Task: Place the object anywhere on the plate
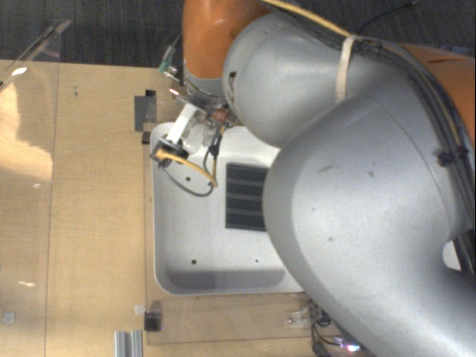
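Camera view: looks down on a white bin [160, 229] on a tan worktop [89, 199].
Arm [357, 162]: big and grey, it covers the bin's right side.
Jaws: over the bin's top left corner; I cannot tell if they are open or closed.
Block [244, 197]: dark and striped, flat on the bin floor, apart from the jaws.

Arm [357, 199]: smooth grey shell with a satin sheen. Orange band [208, 28]: glossy. Table [82, 199]: pale, smooth wood-look surface, with glare at upper left of the frame. Bin [193, 229]: white, smooth, matt plastic look, bearing a dark ribbed panel [245, 195]. Floor [111, 6], top of frame: dark, rough weave.
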You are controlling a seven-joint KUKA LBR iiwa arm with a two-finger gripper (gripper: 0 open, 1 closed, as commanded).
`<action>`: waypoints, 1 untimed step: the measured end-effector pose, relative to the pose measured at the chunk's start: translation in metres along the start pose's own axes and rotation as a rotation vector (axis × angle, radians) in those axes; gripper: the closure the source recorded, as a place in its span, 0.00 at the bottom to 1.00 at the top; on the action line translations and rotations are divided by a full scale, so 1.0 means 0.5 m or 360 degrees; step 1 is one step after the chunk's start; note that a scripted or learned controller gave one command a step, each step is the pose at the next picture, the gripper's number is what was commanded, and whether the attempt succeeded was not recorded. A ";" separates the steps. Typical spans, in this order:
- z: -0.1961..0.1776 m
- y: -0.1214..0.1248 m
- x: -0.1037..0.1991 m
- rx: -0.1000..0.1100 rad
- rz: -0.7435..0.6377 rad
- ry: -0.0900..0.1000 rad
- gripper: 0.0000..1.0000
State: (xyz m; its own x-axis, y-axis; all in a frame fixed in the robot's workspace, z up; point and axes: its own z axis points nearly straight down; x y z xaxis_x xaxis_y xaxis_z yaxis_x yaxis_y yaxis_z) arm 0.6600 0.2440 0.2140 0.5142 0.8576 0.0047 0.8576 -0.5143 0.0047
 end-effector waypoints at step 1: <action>0.234 -0.047 -0.046 0.0005 -0.0726 0.0001 1.00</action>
State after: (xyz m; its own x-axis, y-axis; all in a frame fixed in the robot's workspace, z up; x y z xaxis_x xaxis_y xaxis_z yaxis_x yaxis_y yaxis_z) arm 0.6288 0.2365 0.0967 0.0838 0.9965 0.0037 0.9965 -0.0838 0.0034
